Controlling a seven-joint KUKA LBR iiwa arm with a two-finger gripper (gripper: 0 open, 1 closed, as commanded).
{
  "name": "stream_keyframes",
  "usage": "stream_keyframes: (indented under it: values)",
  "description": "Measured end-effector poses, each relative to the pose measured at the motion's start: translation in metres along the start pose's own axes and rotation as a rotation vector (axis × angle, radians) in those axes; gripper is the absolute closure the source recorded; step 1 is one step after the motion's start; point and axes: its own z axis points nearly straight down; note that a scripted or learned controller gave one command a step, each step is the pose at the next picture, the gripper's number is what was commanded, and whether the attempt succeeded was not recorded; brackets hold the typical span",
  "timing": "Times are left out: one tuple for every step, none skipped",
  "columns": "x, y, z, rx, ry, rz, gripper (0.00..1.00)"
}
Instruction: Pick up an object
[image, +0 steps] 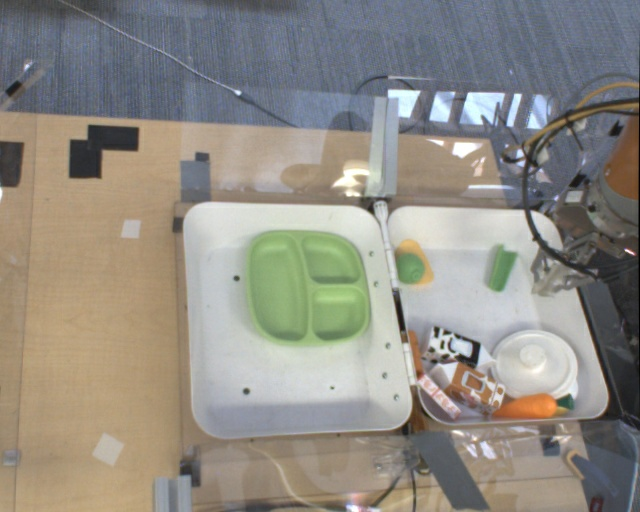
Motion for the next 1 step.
stream_keyframes:
  values:
    - [-0.039,-0.0539,0.0577,0.003,-0.004,-0.337,1.0]
